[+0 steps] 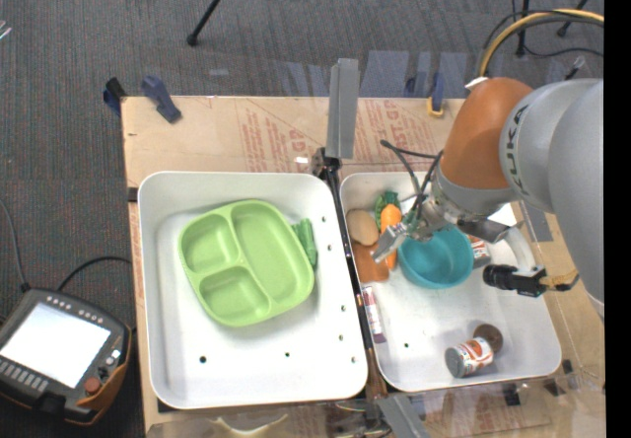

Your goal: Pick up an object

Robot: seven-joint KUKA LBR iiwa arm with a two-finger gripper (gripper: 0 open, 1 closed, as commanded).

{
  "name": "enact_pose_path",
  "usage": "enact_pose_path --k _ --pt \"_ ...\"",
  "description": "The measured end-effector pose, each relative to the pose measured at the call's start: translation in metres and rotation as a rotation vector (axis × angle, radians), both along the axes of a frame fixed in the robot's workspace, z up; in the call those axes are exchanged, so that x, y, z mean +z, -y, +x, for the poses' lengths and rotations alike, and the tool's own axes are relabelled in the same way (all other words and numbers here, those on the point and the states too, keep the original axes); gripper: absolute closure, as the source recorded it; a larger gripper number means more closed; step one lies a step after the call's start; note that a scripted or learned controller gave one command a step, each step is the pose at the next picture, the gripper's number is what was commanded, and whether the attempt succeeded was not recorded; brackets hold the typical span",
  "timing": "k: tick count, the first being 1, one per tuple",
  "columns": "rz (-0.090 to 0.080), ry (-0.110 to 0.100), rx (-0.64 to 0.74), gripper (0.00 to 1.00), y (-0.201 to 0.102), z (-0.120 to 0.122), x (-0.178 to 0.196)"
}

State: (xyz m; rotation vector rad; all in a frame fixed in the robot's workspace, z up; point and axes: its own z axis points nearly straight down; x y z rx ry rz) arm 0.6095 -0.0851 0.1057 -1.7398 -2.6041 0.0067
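Note:
My gripper (pixel 402 232) hangs low over the left part of the right bin (pixel 523 323), at the left rim of a teal bowl (pixel 439 263). Right beside it lie an orange carrot-like toy (pixel 390 217), a tan potato-shaped piece (pixel 362 227) and a flat orange piece (pixel 373 266). A green bit (pixel 383 199) sticks out behind the carrot. The arm's wrist hides the bowl's far rim and whatever is directly under the gripper. A small can (pixel 470 355) lies on its side near the bin's front right corner.
A thin tube (pixel 372 313) lies along the right bin's left wall. The left bin (pixel 168 357) holds a green divided plate (pixel 246 260) with a small green object (pixel 309 243) at its right edge. A grey post (pixel 343 110) stands behind the bins. A tablet (pixel 54 347) sits on the floor at the left.

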Motion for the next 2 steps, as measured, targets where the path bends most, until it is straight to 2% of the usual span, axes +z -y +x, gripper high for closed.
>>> enact_pose_path --k 1,2 --pt "-0.002 0.005 0.01 0.0 0.0032 0.0146 -0.0196" --pt "-0.001 -0.011 0.015 1.0 0.003 0.0113 -0.0103"
